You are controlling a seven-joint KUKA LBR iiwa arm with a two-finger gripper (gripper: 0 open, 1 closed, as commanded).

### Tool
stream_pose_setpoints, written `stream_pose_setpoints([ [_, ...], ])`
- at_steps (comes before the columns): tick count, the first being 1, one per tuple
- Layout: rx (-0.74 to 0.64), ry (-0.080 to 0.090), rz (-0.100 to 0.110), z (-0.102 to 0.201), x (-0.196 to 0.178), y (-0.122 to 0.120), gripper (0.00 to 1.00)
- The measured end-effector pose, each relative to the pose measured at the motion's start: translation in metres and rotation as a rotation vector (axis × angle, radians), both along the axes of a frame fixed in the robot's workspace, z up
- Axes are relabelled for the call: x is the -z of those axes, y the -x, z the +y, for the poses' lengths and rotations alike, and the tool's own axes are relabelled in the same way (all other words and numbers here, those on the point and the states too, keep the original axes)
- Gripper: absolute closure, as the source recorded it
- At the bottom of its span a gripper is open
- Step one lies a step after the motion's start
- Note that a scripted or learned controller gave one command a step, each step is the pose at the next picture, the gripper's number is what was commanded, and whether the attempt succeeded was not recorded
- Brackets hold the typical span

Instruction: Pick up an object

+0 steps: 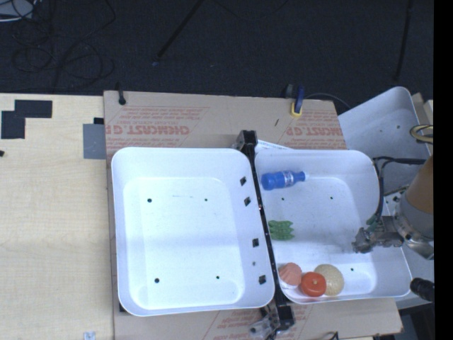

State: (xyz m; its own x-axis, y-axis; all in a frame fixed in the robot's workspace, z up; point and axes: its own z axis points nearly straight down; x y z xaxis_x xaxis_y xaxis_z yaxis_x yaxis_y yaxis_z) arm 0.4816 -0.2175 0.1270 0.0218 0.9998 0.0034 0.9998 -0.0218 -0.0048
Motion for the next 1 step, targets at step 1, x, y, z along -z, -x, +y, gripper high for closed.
stream_pose_setpoints([
  [1,0.002,0.0,0.0,0.0,0.0005,0.0002,0.0],
])
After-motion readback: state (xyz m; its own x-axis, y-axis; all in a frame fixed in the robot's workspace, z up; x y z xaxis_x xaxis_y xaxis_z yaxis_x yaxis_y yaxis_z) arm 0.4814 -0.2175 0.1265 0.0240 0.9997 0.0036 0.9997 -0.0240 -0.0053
